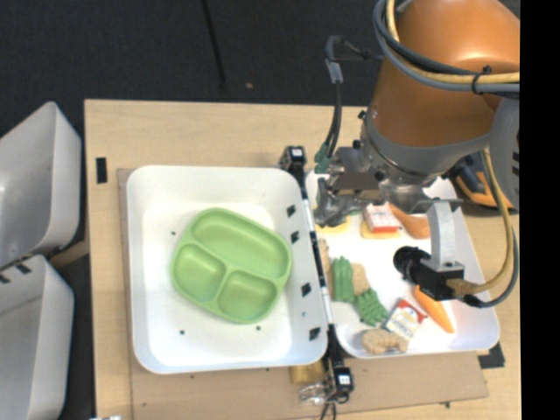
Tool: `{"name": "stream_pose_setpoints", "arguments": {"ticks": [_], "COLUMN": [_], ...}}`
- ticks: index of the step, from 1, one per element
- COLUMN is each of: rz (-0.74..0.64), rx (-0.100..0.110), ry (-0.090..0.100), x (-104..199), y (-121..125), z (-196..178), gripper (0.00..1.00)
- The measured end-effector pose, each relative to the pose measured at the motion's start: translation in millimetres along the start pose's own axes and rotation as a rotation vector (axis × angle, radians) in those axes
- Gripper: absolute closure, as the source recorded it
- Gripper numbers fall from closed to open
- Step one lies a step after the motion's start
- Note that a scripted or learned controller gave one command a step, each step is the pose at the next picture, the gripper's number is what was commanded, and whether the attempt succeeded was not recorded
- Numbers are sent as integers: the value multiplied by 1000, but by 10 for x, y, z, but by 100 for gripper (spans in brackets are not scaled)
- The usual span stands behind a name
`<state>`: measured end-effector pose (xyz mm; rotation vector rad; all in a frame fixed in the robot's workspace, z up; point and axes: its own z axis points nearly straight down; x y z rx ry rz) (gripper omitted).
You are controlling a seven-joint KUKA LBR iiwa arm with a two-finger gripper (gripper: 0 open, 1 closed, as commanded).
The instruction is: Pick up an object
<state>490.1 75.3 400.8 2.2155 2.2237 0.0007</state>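
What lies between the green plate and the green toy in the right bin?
In the camera view, the bins' adjoining walls separate the green plate from the green toy.

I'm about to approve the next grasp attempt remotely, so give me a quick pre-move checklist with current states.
1. Gripper over the right white bin: ok, near its upper left corner.
2. Fingers open or shut: cannot tell.
3. Object in grasp: cannot tell.
4. Targets available: ok; green leafy toy vegetable, orange carrot, tan biscuit-like piece.
5. Green divided plastic plate out of the way: ok, in the left white bin.
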Motion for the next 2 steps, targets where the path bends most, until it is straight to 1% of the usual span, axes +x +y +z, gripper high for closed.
{"name": "stream_pose_setpoints", "arguments": {"ticks": [1, 2], "rz": [6, -1], "rx": [4, -5], "ry": [0, 2], "x": [-339, -108], "y": [-4, 4], "z": [639, -282], "gripper": [100, 100]}}
